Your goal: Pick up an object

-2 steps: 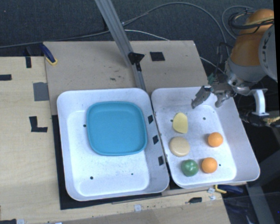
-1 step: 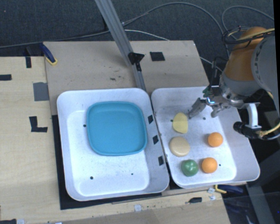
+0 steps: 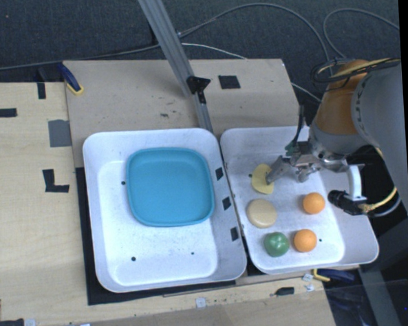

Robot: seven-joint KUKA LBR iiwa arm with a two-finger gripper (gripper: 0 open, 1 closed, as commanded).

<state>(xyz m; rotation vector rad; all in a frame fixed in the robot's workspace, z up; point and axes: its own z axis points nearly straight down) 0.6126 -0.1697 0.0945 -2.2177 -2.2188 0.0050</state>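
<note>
My gripper [image 3: 287,175] hangs over the right bin [image 3: 354,249], near its middle, and it is open with nothing between its fingers. Its left finger [image 3: 275,171] points at a flat yellow piece [image 3: 262,181] and ends right beside it. Below that lies a beige round object [image 3: 261,212]. A green ball [image 3: 276,243] and an orange ball [image 3: 304,240] sit near the front of the bin. A second orange ball [image 3: 313,203] lies below and to the right of the gripper.
The left bin [image 3: 103,199] holds a blue square plate [image 3: 169,186]. A grey pole [image 3: 176,54] slants across the bench behind the bins. The arm's grey body and orange band [image 3: 339,113] overhang the right bin's far right side, with cables [image 3: 372,204] beside it.
</note>
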